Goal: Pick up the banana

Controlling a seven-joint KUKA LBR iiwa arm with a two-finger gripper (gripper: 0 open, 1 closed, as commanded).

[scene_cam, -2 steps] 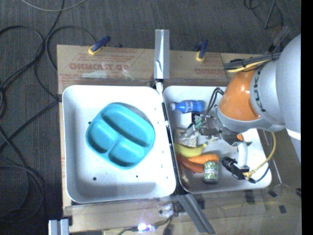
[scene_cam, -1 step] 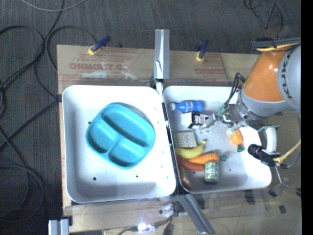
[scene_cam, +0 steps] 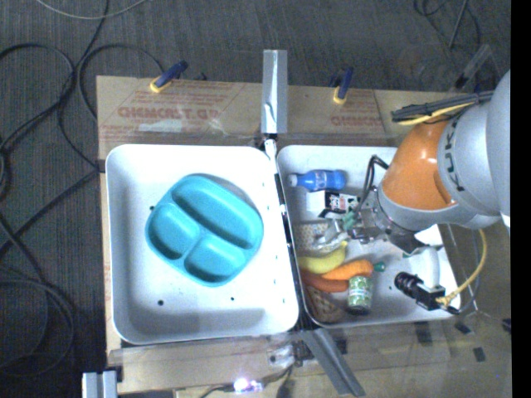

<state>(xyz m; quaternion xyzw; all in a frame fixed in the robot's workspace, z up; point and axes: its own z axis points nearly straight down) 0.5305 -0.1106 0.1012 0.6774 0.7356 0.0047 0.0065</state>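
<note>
Two white bins sit side by side. Over the right bin point(scene_cam: 452, 264), the gripper point(scene_cam: 353, 226) hovers just above the banana point(scene_cam: 322, 261); whether its fingers are open cannot be told.

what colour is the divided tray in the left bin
Light blue tray, clearest in the camera view.
</note>
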